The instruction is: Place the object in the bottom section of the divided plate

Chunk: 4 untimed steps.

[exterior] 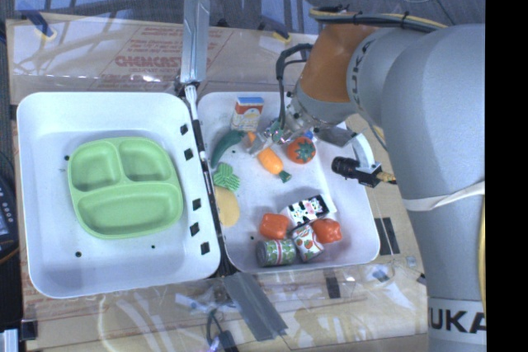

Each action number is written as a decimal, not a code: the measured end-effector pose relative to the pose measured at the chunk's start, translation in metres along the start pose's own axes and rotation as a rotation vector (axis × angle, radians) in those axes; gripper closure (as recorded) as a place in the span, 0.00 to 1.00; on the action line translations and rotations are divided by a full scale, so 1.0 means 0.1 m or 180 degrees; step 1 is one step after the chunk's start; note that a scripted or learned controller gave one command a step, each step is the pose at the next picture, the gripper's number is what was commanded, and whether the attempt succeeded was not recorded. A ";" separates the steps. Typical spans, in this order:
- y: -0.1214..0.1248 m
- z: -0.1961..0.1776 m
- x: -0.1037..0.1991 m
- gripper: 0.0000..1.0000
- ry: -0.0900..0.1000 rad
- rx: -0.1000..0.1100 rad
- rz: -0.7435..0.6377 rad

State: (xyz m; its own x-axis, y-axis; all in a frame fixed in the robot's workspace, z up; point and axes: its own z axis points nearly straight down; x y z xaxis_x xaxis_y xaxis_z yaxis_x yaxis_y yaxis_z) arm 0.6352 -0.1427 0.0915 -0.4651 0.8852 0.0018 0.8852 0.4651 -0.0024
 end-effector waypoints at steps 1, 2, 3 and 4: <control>0.10 -1.02 1.01 1.00 -0.0006 -0.0012 0.0143; 0.04 -1.00 1.84 1.00 0.0001 0.0005 -0.0482; 0.09 -0.62 2.84 1.00 0.0002 0.0015 0.0155; 0.09 -0.62 2.83 0.00 0.0001 0.0013 0.0162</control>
